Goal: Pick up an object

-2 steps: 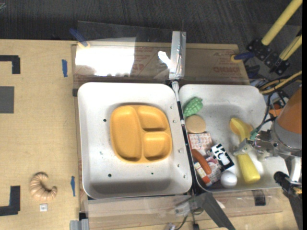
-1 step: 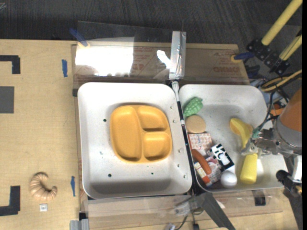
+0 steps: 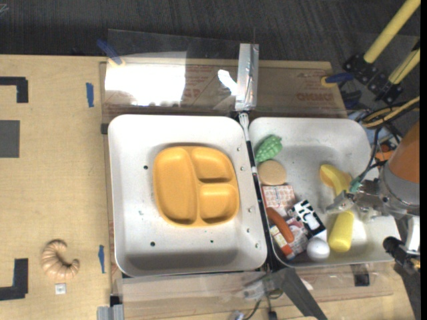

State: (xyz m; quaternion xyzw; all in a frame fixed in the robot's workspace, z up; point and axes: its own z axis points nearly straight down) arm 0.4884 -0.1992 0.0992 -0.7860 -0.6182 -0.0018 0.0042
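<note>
Gripper, fingers' state unclear, hangs near the right bin edge, above the yellow cylinder.

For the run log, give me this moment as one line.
arm: over right bin | gripper: above yellow bottle, near banana | grasp: none seen | left bin: yellow divided tray

This is a robot test lab, not a home. The plywood table carries black tape corner marks and blue tape tabs, with two white bins fixed side by side under a clear plastic screen. Toy food lies in the right bin, and yellow-padded stand legs with cables crowd the corner.
</note>
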